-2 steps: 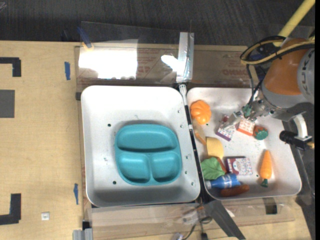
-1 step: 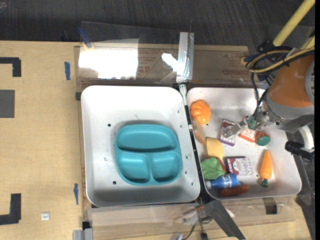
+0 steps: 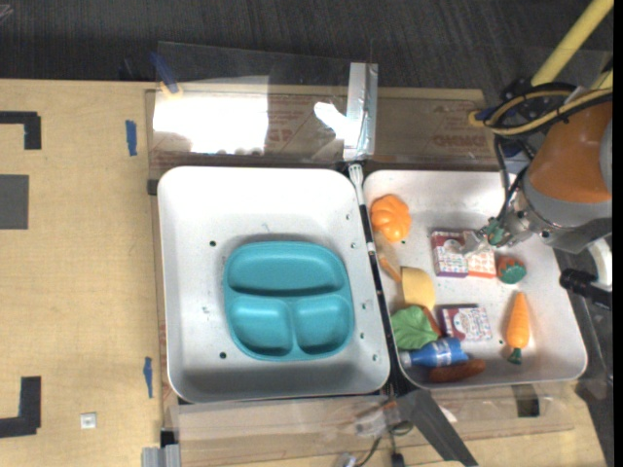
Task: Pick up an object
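The grey arm with its orange band [image 3: 576,163] is reaching in from the right, over the far right corner of the right shallow white bin [image 3: 440,185]. Its two-finger gripper [image 3: 498,232] is hanging low above a small pink-and-white printed card box [image 3: 458,254] — whether it is parted or closed cannot be told from this angle, and nothing is showing clearly in its grasp.

Toys are lying scattered in that bin. A small orange plastic pumpkin [image 3: 390,217] is sitting near the divider, with a pale yellow cheese wedge [image 3: 418,286] nearer the camera and a green leafy lettuce piece [image 3: 413,328] just beside it. A second pink printed box [image 3: 465,323] is lying near the lettuce, a blue bottle with a red cap [image 3: 438,355] is resting along the near wall, and an orange carrot with a green top [image 3: 518,325] is lying at the right. A small round green-and-red piece [image 3: 512,271] is sitting just beside the first box.

The left shallow white bin [image 3: 185,212] is holding a teal plastic plate with three compartments [image 3: 288,298] — centred and lying flat.
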Controlling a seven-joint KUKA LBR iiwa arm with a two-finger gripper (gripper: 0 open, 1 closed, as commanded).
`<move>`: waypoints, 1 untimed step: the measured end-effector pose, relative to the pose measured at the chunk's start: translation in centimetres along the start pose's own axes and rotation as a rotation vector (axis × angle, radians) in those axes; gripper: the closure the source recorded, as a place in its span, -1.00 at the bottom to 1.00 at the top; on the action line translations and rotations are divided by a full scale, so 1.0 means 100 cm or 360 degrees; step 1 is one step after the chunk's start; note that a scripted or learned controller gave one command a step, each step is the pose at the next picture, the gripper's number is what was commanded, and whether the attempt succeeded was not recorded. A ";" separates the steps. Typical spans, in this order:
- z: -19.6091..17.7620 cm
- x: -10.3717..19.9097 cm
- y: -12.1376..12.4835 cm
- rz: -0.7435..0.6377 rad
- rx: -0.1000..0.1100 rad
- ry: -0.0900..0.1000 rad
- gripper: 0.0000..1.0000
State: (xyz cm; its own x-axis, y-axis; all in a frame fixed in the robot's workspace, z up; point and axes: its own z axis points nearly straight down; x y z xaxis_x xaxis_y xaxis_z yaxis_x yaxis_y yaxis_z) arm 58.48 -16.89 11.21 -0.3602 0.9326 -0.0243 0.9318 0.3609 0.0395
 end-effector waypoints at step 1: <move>-0.026 -0.059 -0.002 -0.0110 0.0057 0.0035 1.00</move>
State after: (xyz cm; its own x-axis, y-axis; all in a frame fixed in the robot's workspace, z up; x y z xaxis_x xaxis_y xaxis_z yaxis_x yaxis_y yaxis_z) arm 60.28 -22.41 13.93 -0.4244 0.9054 -0.0039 0.9054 0.4245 0.0030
